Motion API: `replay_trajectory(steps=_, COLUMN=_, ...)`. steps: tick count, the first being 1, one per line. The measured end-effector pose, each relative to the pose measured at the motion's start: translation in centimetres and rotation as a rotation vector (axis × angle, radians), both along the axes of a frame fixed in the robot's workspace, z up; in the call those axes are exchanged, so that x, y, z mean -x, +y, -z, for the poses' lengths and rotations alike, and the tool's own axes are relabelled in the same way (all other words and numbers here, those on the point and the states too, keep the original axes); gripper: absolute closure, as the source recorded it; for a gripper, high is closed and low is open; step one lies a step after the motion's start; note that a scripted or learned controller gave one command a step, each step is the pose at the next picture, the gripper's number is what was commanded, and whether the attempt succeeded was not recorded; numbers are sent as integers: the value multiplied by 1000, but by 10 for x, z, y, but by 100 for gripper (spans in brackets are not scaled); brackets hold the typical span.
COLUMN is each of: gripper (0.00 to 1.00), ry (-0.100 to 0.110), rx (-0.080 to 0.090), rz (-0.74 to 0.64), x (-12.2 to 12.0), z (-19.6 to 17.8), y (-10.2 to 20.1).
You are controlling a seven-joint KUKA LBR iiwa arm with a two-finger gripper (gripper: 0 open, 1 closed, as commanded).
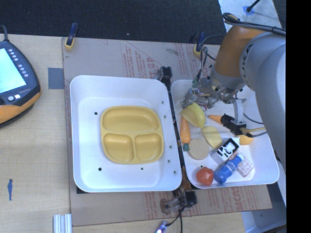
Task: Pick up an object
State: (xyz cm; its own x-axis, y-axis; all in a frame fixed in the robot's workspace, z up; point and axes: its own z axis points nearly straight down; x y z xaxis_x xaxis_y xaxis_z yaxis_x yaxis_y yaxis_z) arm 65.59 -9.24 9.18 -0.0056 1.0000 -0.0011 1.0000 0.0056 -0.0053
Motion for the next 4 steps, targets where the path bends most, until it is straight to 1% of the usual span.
replay_trajectory(steps=1, gripper=0, ry=1, rx=0, rz=1, x=4, z=0, y=-6)
replay_trajectory(steps=2, gripper=0, ry=-3, rx=-1, rz=2, x=0, z=-11, y=-2)
replay_trajectory(steps=3, gripper=0, ry=0, rx=0, rz=0, x=0, z=0, y=-2)
replay_trajectory(steps=4, gripper=0, ry=0, rx=0, rz=0, x=0, z=0, y=-1)
